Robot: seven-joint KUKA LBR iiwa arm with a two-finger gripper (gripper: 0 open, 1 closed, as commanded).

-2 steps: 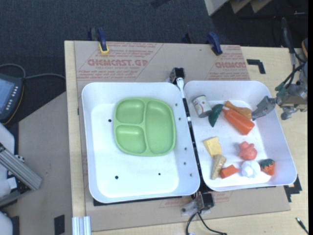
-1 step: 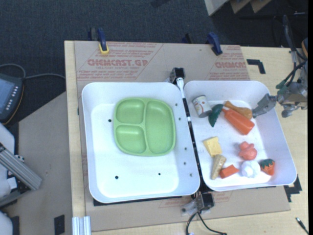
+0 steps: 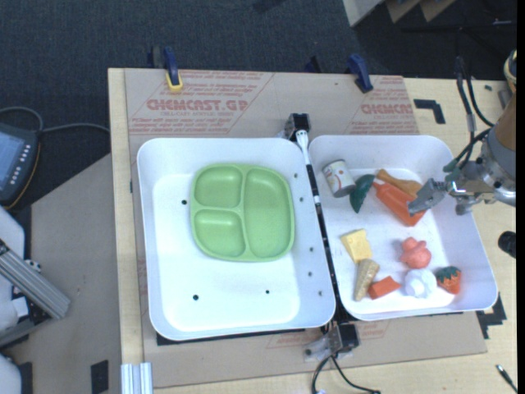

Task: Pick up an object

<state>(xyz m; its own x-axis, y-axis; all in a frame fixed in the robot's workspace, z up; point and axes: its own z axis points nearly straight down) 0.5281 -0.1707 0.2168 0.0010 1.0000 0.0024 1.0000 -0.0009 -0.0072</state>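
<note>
the gripper (image 3: 444, 194) comes in over the right bin (image 3: 385, 148) from its right side, the grey arm behind it reaching off past the bin's right rim. two dark fingers show: one points toward the orange carrot-like piece (image 3: 397, 198) and seems to touch its right end, the other sits a little to the right, with a bare gap of white bin floor between them — so the claw stands open and nothing is between the fingers.

taking the right bin as the landmark, the orange piece lies slantwise in the bin's upper middle. just left of it is a dark green piece (image 3: 361, 192), and left again, near the bin's upper left corner, a small white can (image 3: 335, 176) with a red mark. in the bin's centre left is a yellow block (image 3: 356, 244); below that, a tan cone (image 3: 365, 279) tilted upright along the lower left, with a small orange-red piece (image 3: 383, 286) just beside its foot. a pink-red lumpy toy (image 3: 416, 253) sits right of centre, a white piece (image 3: 421, 284) below it, and an orange-and-green piece (image 3: 448, 279) near the bin's lower right corner.

left of the right bin, touching it rim to rim, is the left bin (image 3: 164, 302), holding a green divided plate (image 3: 244, 212).
</note>
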